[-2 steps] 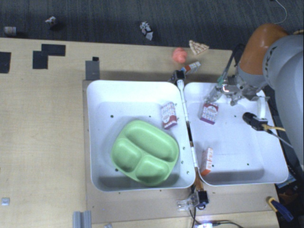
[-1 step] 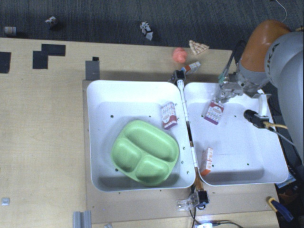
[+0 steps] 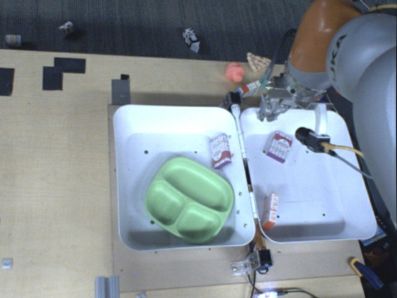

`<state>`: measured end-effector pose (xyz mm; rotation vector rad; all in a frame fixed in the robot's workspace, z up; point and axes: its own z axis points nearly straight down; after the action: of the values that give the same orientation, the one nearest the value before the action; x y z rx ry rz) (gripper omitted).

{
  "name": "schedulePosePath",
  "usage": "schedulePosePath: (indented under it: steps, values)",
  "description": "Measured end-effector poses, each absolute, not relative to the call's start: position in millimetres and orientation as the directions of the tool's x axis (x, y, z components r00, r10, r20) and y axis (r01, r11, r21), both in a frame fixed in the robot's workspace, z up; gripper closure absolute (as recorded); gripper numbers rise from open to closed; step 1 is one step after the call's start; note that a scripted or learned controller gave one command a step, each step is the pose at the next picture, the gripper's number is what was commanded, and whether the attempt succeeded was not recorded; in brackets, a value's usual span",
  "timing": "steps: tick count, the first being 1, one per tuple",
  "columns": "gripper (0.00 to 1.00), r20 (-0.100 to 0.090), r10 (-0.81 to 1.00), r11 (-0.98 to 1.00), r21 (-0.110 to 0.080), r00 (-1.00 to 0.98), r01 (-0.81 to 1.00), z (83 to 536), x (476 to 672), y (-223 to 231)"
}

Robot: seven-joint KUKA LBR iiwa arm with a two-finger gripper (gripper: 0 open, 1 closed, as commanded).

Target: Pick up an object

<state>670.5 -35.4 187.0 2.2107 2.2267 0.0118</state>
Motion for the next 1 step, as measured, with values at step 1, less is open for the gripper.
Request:
schedulePosePath:
  steps: [1]
  values:
    - [0.00, 0.001, 1.000, 0.005, 0.005, -0.005, 1.000, 185.6, 669.5, -37.7]
